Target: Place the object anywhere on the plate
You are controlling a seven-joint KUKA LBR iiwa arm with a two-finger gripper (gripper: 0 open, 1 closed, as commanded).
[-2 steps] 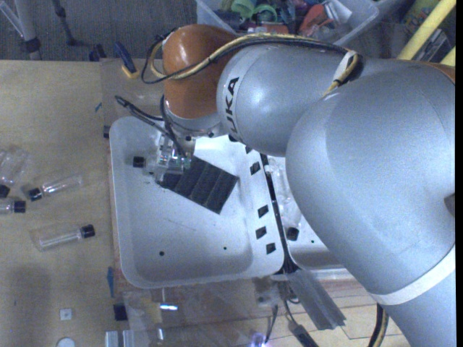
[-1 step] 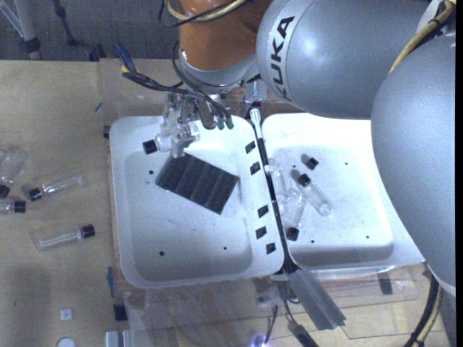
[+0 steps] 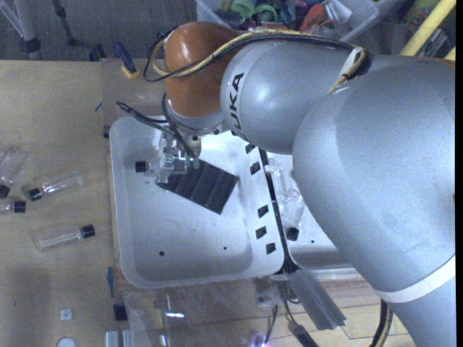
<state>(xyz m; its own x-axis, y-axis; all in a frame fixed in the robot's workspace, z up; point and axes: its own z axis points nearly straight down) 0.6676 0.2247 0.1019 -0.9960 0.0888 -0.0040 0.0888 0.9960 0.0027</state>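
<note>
The gripper [image 3: 172, 166] hangs low in the left bin [image 3: 137, 255], right at the upper-left end of the dark plate [image 3: 204, 185], whose long axis runs down to the right. A small dark-capped object [image 3: 140, 166] lies just left of it. I cannot tell what the gripper carries, if anything.

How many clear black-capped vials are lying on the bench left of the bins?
3 clearly: one nearest the left bin, one below it, one at the left edge. Others may be hidden.
</note>
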